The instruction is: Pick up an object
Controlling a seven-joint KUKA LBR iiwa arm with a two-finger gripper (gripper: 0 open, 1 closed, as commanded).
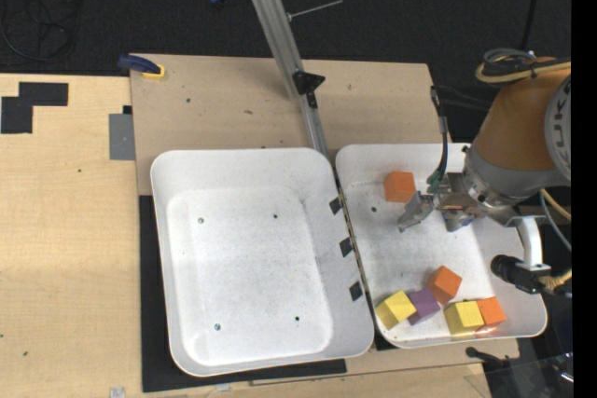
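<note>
The hand (431, 210) hangs low over the right bin (373, 165), on the grey and orange arm (518, 140). Its fingers look spread apart a little, with nothing between them, but they are dark and small, so that is hard to be sure of. An orange block (399, 186) sits just beside the hand, up and to its left. Lower down from the hand, near the front of the bin, lie more blocks: an orange one (447, 281), a purple one (425, 304), two yellow ones (395, 308) (464, 317), and another orange one (491, 311). The left bin (187, 172) is far to the hand's left on the desk (65, 200).
</note>
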